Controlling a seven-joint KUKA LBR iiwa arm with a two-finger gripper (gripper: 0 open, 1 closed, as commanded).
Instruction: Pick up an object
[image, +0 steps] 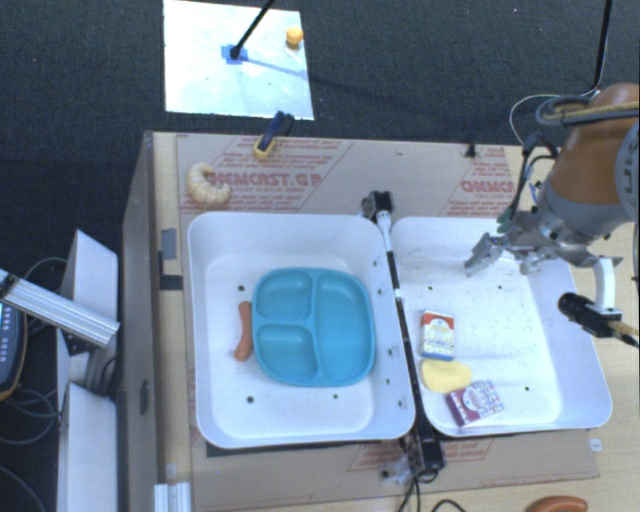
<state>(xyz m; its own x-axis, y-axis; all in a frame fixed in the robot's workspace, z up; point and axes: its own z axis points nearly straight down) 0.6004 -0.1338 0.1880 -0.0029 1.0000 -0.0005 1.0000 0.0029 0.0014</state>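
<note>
My gripper (505, 260) hangs over the far part of the right bin (580, 400), open, with nothing between its fingers (482, 254). Nearer the camera in that bin lie a small white and orange carton (437, 335), a yellow lump (445, 376) and a maroon and white packet (474, 402), all well apart from the gripper. The left bin (215, 400) holds a blue divided plate (313, 326) with an orange sausage (243, 331) beside its left edge.
A black divider strip (392, 290) runs between the bins. A black rod on a white bracket (592, 312) sticks over the right bin's right side. On the cardboard behind the bins lie a pale curled pastry shape (207, 182) and a yellow and blue clamp (270, 135).
</note>
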